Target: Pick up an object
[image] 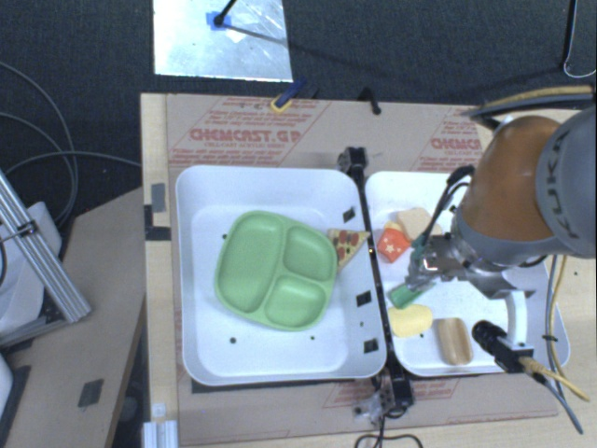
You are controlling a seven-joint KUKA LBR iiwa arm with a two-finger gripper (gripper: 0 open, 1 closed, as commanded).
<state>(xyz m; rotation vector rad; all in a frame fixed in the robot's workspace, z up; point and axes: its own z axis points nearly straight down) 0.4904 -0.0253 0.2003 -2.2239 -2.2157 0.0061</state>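
- Reaching in from the right, the grey arm with its orange band [508, 171] bends down over the right-hand shallow white bin [424, 192], its bulky wrist covering much of that bin's right half.
- At the arm's lower end the tool [422, 261] sits low over the middle of the right bin, pointing toward the divider between the two bins; whether its fingers are apart or together cannot be told from this slanted overhead view.
- A small green object [404, 295] lies just below and to the left of the tool, very near or touching its tip; contact cannot be confirmed, and nothing is clearly seen between the fingers.
- A red block-shaped toy [393, 245] rests just left of the tool, with a pale tan piece [411, 220] behind it toward the bin's far side.
- A yellow rounded toy [410, 321] lies below the green object, and a tan bread-like piece [454, 340] sits beside it, nearer the bin's front edge.
- In the left-hand shallow white bin [201, 343], a light green divided plastic plate [277, 269] lies flat near the centre, well apart from the tool.
- A toy pizza slice [347, 244] rests at the plate's right rim, close to the divider.
- Both bins sit on a brown cardboard sheet [244, 131] laid on the surface.
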